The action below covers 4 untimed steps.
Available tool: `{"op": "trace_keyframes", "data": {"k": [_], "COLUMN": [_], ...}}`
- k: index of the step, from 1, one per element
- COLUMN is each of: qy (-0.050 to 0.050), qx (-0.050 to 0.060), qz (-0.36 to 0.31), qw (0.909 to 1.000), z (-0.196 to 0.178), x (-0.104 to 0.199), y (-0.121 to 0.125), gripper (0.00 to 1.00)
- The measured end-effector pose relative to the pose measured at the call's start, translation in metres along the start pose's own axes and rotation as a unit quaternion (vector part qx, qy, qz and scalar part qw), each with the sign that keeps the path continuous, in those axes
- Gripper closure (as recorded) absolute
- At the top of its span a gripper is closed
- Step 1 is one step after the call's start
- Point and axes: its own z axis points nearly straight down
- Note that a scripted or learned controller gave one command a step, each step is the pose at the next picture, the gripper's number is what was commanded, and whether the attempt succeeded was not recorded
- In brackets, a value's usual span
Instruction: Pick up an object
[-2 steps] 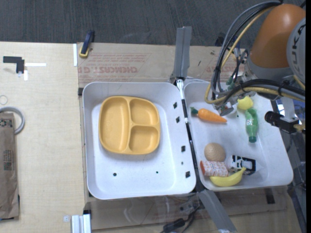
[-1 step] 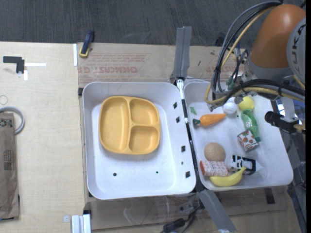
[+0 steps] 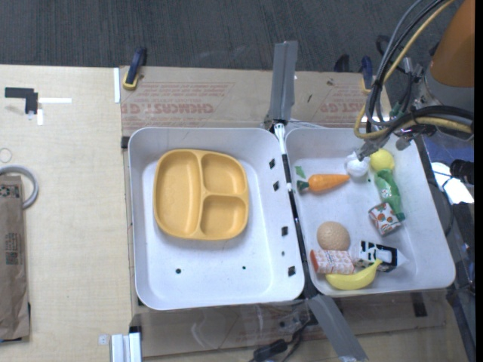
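The right bin (image 3: 438, 225) holds several small items. An orange carrot (image 3: 327, 182) lies near its left wall, with a white lump (image 3: 356, 166) and a yellow lemon (image 3: 382, 161) beside it. A green piece (image 3: 389, 186) and a small red-and-white box (image 3: 384, 218) lie further right. Toward the front are a tan ball (image 3: 333, 236), a pink wafer block (image 3: 333, 262), a banana (image 3: 352, 279) and a black-and-white piece (image 3: 379, 254). My gripper (image 3: 391, 137) hangs over the bin's back right corner, just above the lemon and white lump, half hidden among cables.
A yellow divided plate (image 3: 201, 194) lies in the left bin (image 3: 151, 277). A grey divider post (image 3: 283, 81) stands between the bins at the back. Black and yellow cables (image 3: 407, 36) loop down from the orange band (image 3: 459, 44) at the upper right.
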Motion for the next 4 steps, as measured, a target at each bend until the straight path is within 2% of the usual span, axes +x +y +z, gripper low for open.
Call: {"op": "trace_keyframes", "data": {"k": [1,2,3,4], "qy": [0.001,0.000,-0.001,-0.002], "qx": [0.000,-0.001,-0.002,-0.003], "qz": [-0.059,-0.146,-0.281,-0.280], "qw": [0.9982,0.9893,0.9596,0.9601], "z": [0.072,0.171,0.170,0.160], "x": [0.045,0.010,-0.015,-0.017], "y": [0.005,0.018,0.050,0.050], "gripper": [0.00,0.00,0.00,1.00]}}
